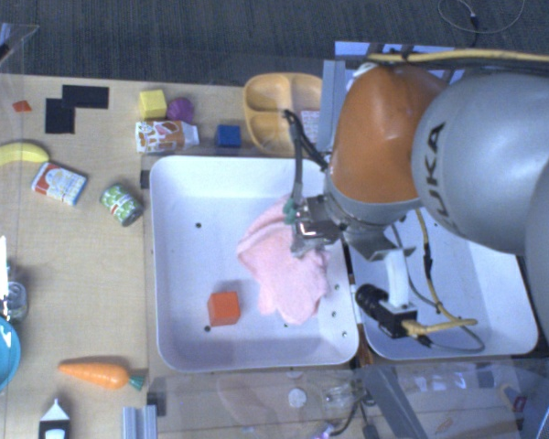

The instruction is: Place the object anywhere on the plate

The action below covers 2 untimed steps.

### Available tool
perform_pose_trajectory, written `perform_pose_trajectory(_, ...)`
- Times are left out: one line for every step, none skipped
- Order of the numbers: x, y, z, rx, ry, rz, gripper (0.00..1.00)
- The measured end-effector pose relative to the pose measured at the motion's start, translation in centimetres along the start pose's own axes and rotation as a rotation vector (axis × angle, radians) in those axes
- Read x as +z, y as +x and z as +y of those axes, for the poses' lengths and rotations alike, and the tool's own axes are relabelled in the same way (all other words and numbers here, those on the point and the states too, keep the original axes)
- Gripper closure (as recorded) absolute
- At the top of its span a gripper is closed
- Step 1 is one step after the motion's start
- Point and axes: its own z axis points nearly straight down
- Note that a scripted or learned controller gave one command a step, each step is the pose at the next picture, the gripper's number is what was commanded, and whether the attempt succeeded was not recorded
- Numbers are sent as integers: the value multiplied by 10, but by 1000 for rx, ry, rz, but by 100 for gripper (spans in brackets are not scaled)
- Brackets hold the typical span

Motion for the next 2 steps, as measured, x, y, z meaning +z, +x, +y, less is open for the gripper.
perform_pose_trajectory(97, 32, 20, -207, 3, 0, 100)
perform_pose_trajectory(61, -22, 21, -137, -1, 0, 100)
